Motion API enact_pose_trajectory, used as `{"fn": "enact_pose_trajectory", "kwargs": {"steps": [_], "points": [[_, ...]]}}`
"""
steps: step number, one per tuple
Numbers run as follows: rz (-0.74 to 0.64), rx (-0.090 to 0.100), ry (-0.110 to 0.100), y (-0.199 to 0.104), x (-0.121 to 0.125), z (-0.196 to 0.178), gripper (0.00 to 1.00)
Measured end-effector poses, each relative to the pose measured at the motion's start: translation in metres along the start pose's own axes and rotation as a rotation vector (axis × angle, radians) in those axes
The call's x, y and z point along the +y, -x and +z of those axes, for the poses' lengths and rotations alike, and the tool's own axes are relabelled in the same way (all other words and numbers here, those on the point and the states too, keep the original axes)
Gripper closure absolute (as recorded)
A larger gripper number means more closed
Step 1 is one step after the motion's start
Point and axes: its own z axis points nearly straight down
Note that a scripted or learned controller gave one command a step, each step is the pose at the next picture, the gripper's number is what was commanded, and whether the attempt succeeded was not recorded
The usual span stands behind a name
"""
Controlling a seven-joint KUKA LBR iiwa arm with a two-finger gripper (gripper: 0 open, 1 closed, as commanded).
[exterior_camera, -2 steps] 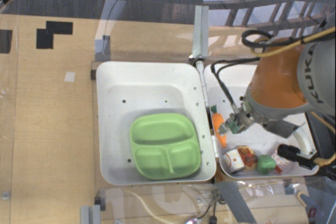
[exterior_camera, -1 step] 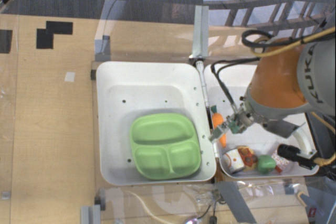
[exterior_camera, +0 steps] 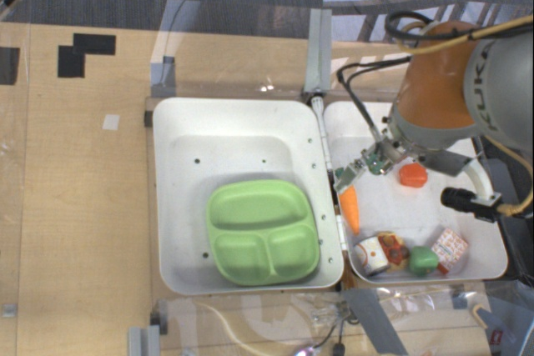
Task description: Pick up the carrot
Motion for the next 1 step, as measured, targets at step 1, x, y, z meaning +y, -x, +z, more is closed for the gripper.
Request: {"fn": "enact_pose_trajectory", "kwargs": {"steps": [1], "points": [[-0.115,0.0,0.0,-0.0153,-0.0188,-0.0003,0.0]]}}
